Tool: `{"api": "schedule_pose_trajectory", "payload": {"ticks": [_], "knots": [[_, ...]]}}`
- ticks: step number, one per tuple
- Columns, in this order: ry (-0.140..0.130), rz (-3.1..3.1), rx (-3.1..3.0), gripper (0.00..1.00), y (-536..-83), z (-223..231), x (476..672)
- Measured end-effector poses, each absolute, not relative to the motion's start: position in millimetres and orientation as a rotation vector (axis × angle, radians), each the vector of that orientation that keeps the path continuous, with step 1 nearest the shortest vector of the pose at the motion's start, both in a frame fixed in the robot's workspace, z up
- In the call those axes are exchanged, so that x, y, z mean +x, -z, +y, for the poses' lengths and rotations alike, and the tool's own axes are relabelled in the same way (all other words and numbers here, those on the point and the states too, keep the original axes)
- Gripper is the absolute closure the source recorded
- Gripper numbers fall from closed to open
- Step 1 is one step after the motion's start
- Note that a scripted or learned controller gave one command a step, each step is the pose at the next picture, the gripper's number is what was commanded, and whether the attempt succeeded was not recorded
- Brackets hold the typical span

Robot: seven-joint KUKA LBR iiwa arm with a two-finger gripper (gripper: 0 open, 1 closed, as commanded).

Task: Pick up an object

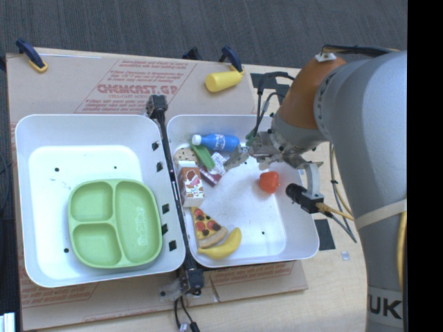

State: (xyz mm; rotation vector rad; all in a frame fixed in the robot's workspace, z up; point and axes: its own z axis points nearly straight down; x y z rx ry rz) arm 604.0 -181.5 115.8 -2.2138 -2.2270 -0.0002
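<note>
Gripper [241, 155]: low over the right bin [302, 235], in its upper middle, at the end of the arm [360, 116] entering from the right.

Jaw state: cannot tell; tip merged with clutter beneath. Nothing seen between the jaws.

Positions relative to the jaws:
- Bottle [217, 142]: just beside, up and left, lying flat, blue body, white cap pointing left.
- Green stick [203, 157]: just left, slanted, touching or overlapping the bottle's underside.
- Red ball [269, 181]: near, down and right, alone on bare bin floor, apart from the jaws.
- Carton [190, 184]: near, down and left, against the bin's left wall.
- Pizza slice [205, 225]: well below and left.
- Banana [223, 244]: well below, touching the pizza slice's lower edge, close to the bin's near wall.
- Green tray [114, 222]: well apart, far left, in the left bin [41, 137], three compartments.
- Yellow piece [223, 80]: well apart, above, outside both bins on the cardboard [104, 81].
</note>
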Motion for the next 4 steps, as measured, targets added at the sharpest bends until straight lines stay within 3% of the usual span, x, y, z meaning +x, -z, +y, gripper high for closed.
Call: {"api": "schedule_pose_trajectory", "payload": {"ticks": [1,2,3,4], "knots": [[0.001,-2.233,-2.208,1.0,-126.2,-181.2,604.5],[0.0,-2.234,-2.206,0.0,-126.1,-181.0,604.4],[-0.004,-2.226,-2.213,0.0,-91.5,-203.9,568.3],[-0.003,-2.229,-2.208,1.0,-101.9,-203.3,569.0]]}}
